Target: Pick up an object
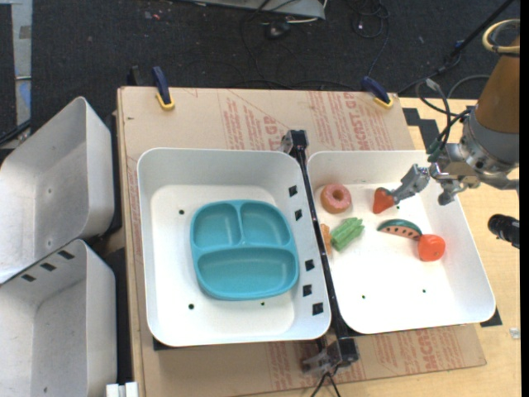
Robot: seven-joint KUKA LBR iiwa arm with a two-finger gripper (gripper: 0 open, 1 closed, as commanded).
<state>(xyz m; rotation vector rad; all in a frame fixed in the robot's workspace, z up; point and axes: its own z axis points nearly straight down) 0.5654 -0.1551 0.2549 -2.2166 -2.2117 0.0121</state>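
Camera view, tool [430,184] spread open, red strawberry [383,200] just beside its left fingertip.

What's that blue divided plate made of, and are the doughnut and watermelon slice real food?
The blue divided plate looks like moulded plastic: one even teal colour, rounded ridges, soft sheen. The doughnut and watermelon slice seem to be toy food, probably plastic or rubber, given their flat bright colours and smooth, simple shapes. The exact material can't be told from here.
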